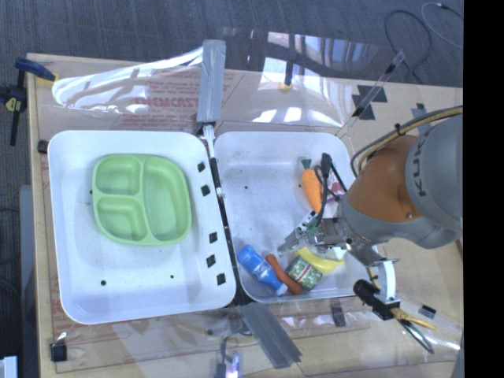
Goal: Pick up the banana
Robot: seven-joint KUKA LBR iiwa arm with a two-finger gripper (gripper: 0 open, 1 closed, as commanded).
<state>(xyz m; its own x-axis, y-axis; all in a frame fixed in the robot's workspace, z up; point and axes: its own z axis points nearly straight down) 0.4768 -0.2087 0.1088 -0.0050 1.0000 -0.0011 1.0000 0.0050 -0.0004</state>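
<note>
The yellow banana [320, 259] lies near the front right of the right bin [260, 172], partly under my wrist. My gripper [313, 236] reaches down into that bin just above the banana's upper edge, beside the carrot [312, 188]. The grey arm with its orange band [378, 191] covers the bin's right side and hides part of the banana.
A blue bottle [256, 265], a red sausage-like piece [283, 274] and a green-labelled can [302, 273] crowd the right bin's front edge. A green divided plate [142, 199] rests in the left bin [71, 274]. Black cables run along the bin's right wall.
</note>
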